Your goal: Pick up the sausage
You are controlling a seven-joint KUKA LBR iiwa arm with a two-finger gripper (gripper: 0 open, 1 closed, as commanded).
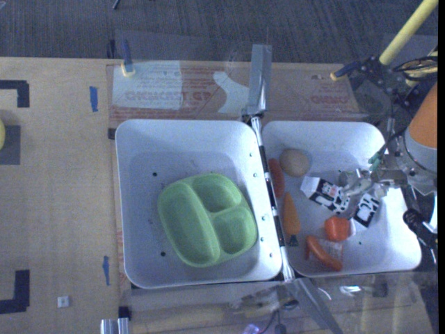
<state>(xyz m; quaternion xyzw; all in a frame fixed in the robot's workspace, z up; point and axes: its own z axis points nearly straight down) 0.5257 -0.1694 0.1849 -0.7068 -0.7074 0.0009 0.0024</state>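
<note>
The sausage (277, 177), a short reddish-brown link, lies along the left wall of the right bin (396, 252). It sits just left of a tan potato (295, 162). My gripper (345, 201) hangs over the middle of the right bin, well to the right of the sausage and apart from it. Its two fingers, marked with black-and-white tags, are spread open, and I see nothing between them.
An orange carrot (290, 216) lies below the sausage by the same wall. A red round piece (337, 228) and an orange-red piece (324, 252) sit near the bin's front. The left bin (132, 152) holds a green divided plate (207, 218).
</note>
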